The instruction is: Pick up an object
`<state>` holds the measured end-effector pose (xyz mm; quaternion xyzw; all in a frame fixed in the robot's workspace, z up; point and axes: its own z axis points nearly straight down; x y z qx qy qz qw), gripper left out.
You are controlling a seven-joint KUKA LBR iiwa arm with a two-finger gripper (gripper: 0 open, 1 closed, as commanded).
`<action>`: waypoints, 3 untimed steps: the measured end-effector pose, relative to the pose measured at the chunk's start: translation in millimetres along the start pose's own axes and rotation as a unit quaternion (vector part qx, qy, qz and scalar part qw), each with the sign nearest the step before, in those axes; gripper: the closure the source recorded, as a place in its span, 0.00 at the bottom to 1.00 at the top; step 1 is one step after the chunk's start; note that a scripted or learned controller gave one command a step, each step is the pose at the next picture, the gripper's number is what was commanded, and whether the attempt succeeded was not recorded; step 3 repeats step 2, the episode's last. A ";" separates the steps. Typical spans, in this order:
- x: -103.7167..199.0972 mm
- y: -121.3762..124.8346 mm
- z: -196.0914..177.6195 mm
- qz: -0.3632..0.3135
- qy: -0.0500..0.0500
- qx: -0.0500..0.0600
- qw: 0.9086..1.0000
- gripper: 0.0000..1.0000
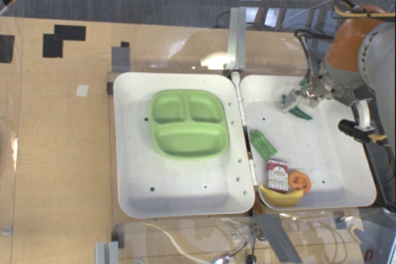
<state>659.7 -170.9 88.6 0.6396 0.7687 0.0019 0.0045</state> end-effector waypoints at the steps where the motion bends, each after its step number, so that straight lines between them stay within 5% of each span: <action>1: 1.6 4.0 -14.4 -0.004 -0.001 -0.004 1.000 1.00; 2: 89.7 -7.3 -124.6 0.054 0.001 0.001 0.999 1.00; 3: 89.7 -7.3 -124.6 0.054 0.001 0.001 0.999 1.00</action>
